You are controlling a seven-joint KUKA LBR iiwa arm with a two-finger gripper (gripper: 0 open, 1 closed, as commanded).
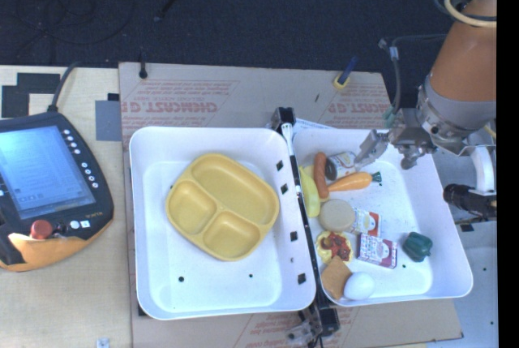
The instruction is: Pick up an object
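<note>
The gripper (388,145) is positioned over the upper edge of the right bin (442,212), carried by the arm (462,70) entering from the right. Its two fingers are spread apart: one points left toward a small silver packet (344,160), the other points down near the bin's far right wall. Nothing sits between the fingers.

Open room: the right half of the right bin, below the gripper, is bare white floor apart from a dark green pepper-shaped toy (418,245) near the right wall. The left half is crowded.

Candidate objects lie below and left of the gripper. Nearest is an orange carrot (352,182), tapered and smooth, lying roughly horizontal, apart from the fingers. Just left of it, a reddish-brown sausage (321,166) lies upright in the view, beside a yellow banana-shaped piece (308,188) along the divider between the bins. Below the carrot rests a round tan disc (336,216), then a red-and-white printed carton (375,239), a red and yellow item (331,242), a tan wedge (336,267), and a white egg (358,286) near the lower rim.

The left bin (158,212) holds a yellow plastic plate (222,205) with three compartments, set at a tilt in the view, with bare floor on all sides.

Both bins rest on a cardboard sheet (235,91). A teach pendant (45,188) with a lit screen lies at far left.
</note>
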